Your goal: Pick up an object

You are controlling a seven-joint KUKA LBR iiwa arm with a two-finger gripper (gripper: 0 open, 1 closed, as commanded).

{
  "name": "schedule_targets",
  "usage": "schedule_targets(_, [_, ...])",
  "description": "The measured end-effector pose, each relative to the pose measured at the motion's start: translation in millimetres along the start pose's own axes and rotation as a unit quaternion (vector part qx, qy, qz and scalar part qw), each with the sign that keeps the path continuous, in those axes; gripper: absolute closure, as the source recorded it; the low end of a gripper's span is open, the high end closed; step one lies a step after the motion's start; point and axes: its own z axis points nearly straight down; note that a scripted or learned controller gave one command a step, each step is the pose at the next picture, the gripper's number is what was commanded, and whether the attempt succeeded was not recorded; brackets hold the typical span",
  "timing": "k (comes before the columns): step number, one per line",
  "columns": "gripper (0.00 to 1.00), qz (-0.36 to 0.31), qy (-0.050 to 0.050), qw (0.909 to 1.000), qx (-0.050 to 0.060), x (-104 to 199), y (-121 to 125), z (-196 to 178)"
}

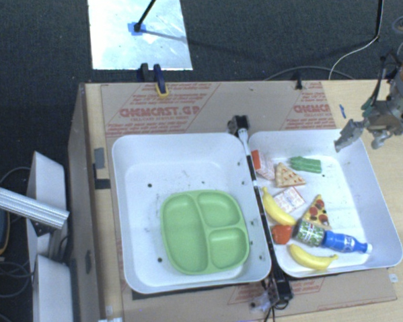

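Note:
The right bin (365,202) holds several toy foods. Among them are a green vegetable (305,163), a pizza slice (288,175), a yellow banana (277,209), a second pizza slice (317,210), a red tomato (281,234), a green can (308,233), a blue bottle (344,242) and a second banana (311,257). My gripper (361,139) hovers above the bin's far right corner, well above and to the right of the green vegetable. Its fingers are spread open with nothing between them.
The left bin (139,187) holds a green divided plate (206,231). A ridge (253,188) separates the two bins. An orange packet (257,162) and a white packet (292,198) lie near that ridge. Cables run behind the bench at the upper right.

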Motion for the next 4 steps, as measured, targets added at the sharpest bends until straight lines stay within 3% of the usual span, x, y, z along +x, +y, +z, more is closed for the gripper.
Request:
schedule_targets(1, [0.00,-0.001,0.001,1.0000,0.002,45,-21,131])
schedule_targets(2, [0.00,-0.001,0.000,1.0000,-0.002,73,21,172])
schedule_targets(3, [0.00,0.001,-0.001,1.0000,-0.007,48,-27,174])
schedule_targets(4, [0.00,0.003,0.000,1.0000,0.004,79,59,175])
